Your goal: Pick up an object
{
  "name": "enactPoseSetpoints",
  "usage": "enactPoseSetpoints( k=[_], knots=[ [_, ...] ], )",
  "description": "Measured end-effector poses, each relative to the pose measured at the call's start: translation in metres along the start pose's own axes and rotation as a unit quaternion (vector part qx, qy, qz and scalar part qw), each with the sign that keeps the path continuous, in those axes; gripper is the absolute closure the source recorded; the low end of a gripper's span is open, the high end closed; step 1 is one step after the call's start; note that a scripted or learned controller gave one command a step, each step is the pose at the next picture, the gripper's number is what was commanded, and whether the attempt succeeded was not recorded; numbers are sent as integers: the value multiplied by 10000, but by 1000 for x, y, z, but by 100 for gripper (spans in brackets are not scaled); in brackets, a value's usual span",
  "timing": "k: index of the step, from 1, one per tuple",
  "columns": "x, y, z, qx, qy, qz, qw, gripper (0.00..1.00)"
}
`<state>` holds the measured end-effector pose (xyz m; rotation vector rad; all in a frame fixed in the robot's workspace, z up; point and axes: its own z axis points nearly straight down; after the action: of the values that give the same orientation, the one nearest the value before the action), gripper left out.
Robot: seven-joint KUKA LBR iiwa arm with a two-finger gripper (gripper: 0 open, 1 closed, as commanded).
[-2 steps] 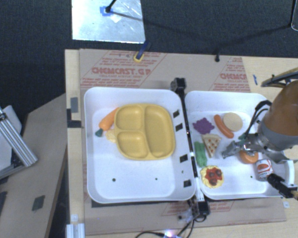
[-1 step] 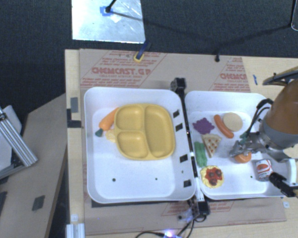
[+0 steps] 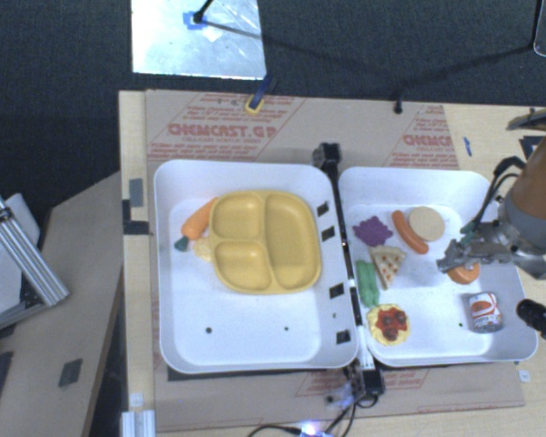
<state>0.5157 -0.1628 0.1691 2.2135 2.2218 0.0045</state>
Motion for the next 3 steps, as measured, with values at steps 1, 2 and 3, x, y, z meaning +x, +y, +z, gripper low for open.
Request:
enactPoseSetpoints(
  k=[1, 2, 3],
  knots=[
    [0, 2, -54, -9, -2, -3, 10000, 100],
    [62, 18, -56, 12, 19, -36, 10000, 100],
    [106, 22, -55, 20, 16, -26, 10000, 100]
  ],
)
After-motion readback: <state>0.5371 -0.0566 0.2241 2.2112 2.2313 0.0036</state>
